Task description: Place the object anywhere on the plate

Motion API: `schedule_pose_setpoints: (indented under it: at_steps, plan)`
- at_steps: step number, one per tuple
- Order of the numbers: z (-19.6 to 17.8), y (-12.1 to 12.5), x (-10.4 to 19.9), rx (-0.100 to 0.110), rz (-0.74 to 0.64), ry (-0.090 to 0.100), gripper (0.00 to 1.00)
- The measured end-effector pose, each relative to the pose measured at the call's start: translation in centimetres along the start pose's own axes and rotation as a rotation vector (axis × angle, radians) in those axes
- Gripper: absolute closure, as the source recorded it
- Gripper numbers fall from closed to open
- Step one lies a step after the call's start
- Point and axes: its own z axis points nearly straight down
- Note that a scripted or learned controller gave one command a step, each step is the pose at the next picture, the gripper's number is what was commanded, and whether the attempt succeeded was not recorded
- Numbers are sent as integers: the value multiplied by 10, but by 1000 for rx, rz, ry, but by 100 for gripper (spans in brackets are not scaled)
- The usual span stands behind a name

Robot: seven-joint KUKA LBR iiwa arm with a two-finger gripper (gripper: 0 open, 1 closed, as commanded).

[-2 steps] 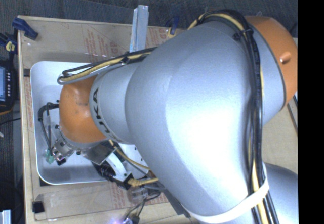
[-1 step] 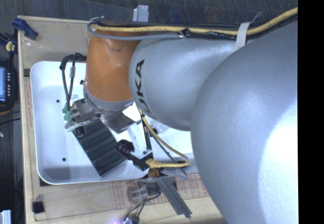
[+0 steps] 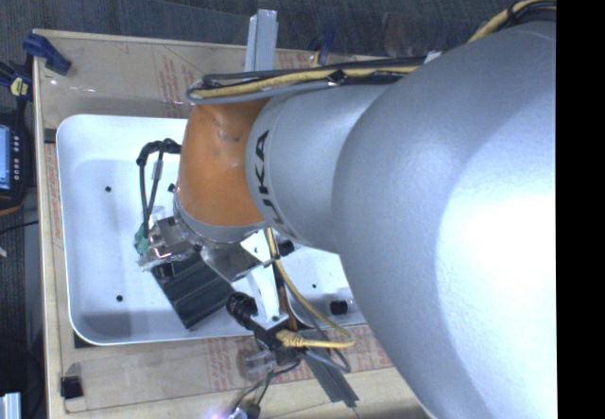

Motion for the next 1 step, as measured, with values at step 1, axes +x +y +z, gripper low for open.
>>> schedule_pose_setpoints:
  at_steps: [1]
  plan:
    - [14,72,23,1,51,-1,100]
